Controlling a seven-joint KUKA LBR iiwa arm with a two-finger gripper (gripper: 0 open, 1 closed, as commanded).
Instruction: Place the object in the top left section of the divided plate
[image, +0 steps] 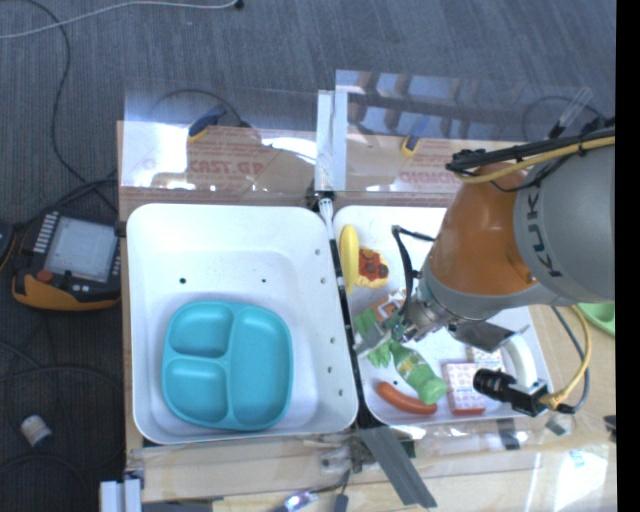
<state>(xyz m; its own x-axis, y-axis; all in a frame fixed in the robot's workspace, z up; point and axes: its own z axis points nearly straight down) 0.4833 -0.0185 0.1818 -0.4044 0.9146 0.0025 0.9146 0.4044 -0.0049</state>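
A teal divided plate (228, 365) lies in the left bin (220, 255), toward its front, with nothing in its sections. My gripper (397, 326) is low in the right bin (520, 345), over a cluster of green leafy items (378, 335). Near it lie a yellow banana (349, 252), a red-and-yellow piece (372, 266), a green packet (420, 377), a red sausage (406, 398) and a pink checked block (462, 386). The arm's orange band (480, 250) covers much of the right bin.
A wall divides the two bins (340, 300). Cardboard and clear plastic stand behind the bins (250, 160). A handheld device (70, 255) lies on the carpet at the left.
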